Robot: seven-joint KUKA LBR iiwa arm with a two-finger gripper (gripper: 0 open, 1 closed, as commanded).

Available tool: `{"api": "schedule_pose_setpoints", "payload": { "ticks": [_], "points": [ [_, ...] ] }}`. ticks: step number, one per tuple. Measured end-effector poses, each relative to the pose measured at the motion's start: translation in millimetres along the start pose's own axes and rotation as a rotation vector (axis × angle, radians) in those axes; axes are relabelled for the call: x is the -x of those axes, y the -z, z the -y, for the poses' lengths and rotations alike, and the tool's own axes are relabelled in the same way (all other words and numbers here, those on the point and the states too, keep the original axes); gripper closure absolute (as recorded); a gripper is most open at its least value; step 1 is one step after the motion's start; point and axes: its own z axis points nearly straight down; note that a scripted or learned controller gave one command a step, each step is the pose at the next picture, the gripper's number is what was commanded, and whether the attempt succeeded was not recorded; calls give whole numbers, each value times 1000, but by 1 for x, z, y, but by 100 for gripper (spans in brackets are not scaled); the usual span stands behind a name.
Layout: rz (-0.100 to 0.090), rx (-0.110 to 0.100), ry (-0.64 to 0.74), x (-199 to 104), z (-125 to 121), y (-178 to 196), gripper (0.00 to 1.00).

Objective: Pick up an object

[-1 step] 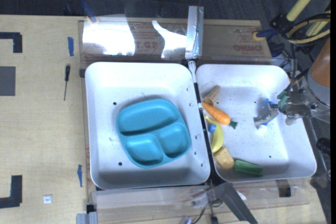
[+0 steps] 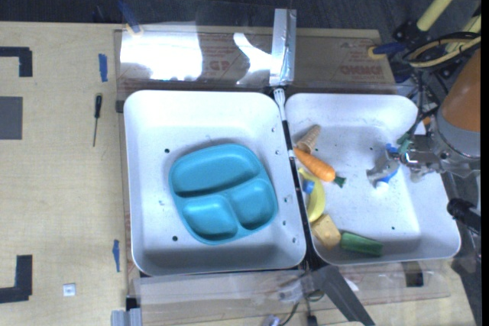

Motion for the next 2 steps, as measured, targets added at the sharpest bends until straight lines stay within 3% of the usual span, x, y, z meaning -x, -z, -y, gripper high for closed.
{"api": "schedule_pose_setpoints", "payload": {
  "ticks": [1,2],
  "points": [
    [2,9,-165,13,10,77,0],
    [0,-4,-277,-2,40,-49,0]
  ]
}}
